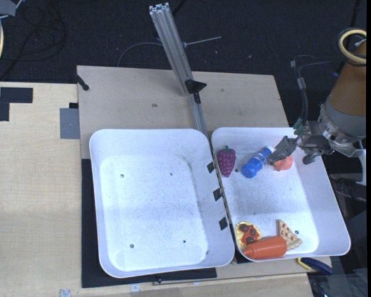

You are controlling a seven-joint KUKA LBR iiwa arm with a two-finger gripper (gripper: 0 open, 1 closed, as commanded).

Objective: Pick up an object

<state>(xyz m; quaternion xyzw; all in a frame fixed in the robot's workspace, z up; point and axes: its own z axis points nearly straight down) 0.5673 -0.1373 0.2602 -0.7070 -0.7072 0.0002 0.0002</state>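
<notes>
Red sausage [265, 247] at right bin [334, 212] front, end effector [283, 151] above orange-red piece [284, 163], grip state unclear, no legible writing

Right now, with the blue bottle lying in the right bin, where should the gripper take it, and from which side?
Probably across the middle of the blue bottle, coming straight down from above. It lies on its side, slanted, its pale cap end toward the red object, so fingers should close across its narrow width. The grape bunch sits apart on the other side, leaving room.

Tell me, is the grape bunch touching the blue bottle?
Apart. The camera view shows bare white bin floor between the grape bunch and the blue bottle.
</notes>
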